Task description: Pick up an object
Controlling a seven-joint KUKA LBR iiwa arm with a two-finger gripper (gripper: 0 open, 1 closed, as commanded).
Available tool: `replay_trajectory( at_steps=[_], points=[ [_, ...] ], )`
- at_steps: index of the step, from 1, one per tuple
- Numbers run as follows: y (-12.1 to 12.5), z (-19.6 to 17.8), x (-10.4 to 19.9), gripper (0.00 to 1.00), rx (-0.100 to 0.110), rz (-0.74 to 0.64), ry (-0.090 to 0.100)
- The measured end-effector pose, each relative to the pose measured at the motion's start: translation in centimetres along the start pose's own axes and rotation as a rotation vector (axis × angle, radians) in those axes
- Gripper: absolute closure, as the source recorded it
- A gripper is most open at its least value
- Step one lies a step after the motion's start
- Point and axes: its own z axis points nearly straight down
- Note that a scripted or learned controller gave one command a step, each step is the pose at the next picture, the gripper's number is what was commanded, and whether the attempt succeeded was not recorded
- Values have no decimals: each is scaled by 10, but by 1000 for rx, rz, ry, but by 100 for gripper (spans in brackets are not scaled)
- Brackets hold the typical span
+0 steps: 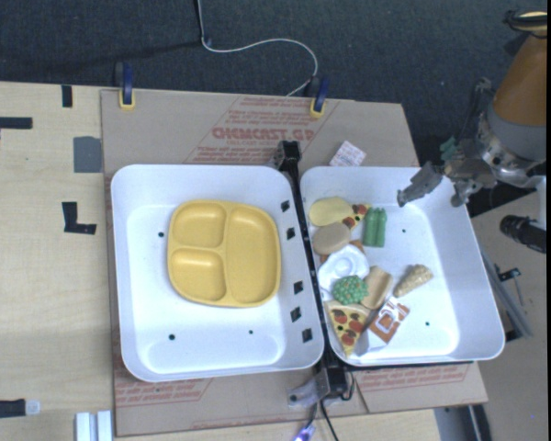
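Note:
The right bin [459, 283] holds several toy foods along its left side: a yellow piece [329, 210], a brown bun [331, 238], a green bottle [375, 227], a white fried egg [342, 266], green broccoli [350, 289], a pizza slice [348, 323], a tan cone-like piece [413, 278] and a red-and-white packet [389, 320]. My gripper [436, 184] hangs above the bin's upper right corner, open, with nothing between its fingers. It is to the right of the food and apart from it.
The left bin [138, 246] holds a yellow divided plate [225, 252]. A black divider [298, 246] runs between the bins. A white tag [348, 153] lies on the cardboard behind the right bin. Two clamps [126, 95] pin the cardboard's back edge.

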Motion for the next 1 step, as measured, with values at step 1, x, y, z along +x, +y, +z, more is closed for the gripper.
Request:
replay_trajectory(
  at_steps=[1],
  points=[
    [62, 125, -1, 0, 3, -3, 0]
  ],
)
